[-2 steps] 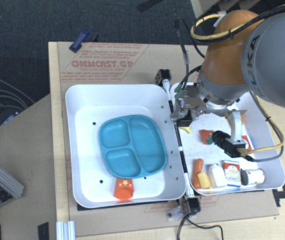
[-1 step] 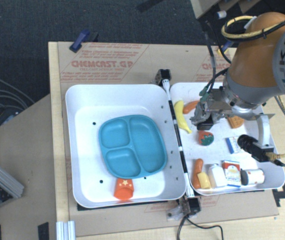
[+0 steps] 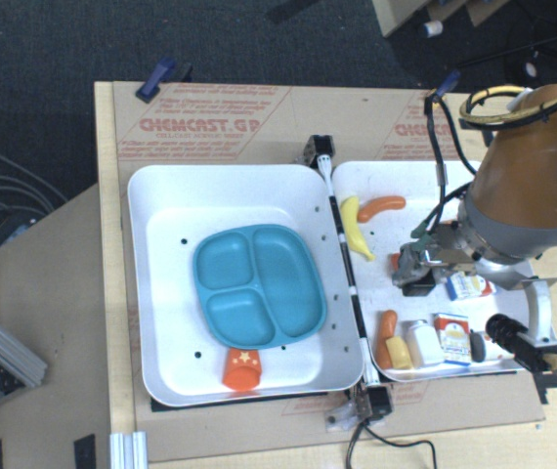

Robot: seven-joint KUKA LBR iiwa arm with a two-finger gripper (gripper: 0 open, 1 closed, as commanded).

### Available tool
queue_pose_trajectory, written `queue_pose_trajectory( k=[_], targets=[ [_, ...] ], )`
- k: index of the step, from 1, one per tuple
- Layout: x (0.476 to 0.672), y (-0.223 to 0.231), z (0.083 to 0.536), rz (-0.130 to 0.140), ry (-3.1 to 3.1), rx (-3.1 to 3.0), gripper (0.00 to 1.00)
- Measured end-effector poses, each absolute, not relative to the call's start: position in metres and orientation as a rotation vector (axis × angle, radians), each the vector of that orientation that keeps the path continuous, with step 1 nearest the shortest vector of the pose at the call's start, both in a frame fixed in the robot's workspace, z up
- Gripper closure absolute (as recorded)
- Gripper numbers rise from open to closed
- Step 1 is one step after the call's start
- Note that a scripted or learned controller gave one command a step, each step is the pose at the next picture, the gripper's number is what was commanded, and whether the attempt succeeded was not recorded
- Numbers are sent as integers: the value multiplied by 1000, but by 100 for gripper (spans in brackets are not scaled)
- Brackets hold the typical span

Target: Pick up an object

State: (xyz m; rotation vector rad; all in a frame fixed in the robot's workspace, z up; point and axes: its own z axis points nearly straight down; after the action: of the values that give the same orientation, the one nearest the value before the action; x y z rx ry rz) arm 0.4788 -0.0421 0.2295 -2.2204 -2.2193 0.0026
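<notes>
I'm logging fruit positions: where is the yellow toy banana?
The yellow toy banana lies in the right white bin, near its left wall, beside the orange-red toy sausage.

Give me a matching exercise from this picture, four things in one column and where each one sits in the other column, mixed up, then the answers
Things:
1. blue tray
2. orange cup
3. banana
4. tool

Places:
A. upper left of the right bin, beside a sausage
B. middle of the left bin
C. over the middle of the right bin
D. near edge of the left bin, just below the tray

Pairs: 1-B, 2-D, 3-A, 4-C
</notes>
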Motion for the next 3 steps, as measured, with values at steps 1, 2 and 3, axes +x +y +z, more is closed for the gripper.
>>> queue_pose_trajectory(
  k=[1, 2, 3],
  targets=[
    [537, -9, 204, -1, -2222, -2221, 100],
    [479, 1, 238, 3, -2219, -2218, 100],
    [479, 29, 257, 0, -2222, -2220, 100]
  ],
)
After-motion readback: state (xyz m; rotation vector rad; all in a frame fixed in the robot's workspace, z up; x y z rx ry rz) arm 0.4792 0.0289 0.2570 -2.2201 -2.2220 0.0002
